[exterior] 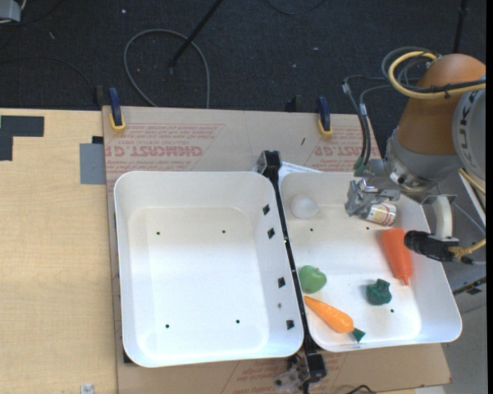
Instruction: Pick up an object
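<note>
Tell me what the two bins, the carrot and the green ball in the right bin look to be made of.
Left bin and right bin: likely thin moulded plastic, smooth and faintly glossy, with rounded corners and rolled rims.
Carrot: probably toy plastic or rubber; even orange, smooth skin, teal stub at its end.
Green ball: apparently plastic or foam; uniform colour, dull sheen. The look leaves it open.

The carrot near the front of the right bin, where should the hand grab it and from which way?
Grip the carrot across its thick orange middle, coming straight down from above. It lies flat and slanted, green tip toward the front wall of the right bin, so the fingers should close across its narrow width, clear of the green ball.
</note>
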`<action>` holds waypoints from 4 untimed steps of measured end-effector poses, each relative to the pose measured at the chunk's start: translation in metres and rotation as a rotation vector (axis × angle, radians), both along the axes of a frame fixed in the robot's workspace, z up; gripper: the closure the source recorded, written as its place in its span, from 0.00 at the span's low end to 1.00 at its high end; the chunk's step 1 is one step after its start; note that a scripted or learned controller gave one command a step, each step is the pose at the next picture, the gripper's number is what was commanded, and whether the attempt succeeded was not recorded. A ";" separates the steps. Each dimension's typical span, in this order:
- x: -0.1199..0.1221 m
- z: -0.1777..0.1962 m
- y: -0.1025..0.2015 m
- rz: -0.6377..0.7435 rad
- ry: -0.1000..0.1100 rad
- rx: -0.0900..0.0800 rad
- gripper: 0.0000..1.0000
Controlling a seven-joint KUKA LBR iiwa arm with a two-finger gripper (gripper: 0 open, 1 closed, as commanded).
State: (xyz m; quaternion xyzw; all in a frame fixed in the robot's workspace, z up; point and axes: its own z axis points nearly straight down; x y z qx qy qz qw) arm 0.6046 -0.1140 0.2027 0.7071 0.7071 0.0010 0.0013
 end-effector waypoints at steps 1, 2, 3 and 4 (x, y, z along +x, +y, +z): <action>0.000 -0.001 0.000 0.000 0.005 0.000 1.00; -0.021 -0.006 0.047 0.003 0.006 0.001 1.00; -0.036 0.011 0.098 0.004 0.004 0.001 1.00; -0.058 0.022 0.152 0.004 0.004 0.001 1.00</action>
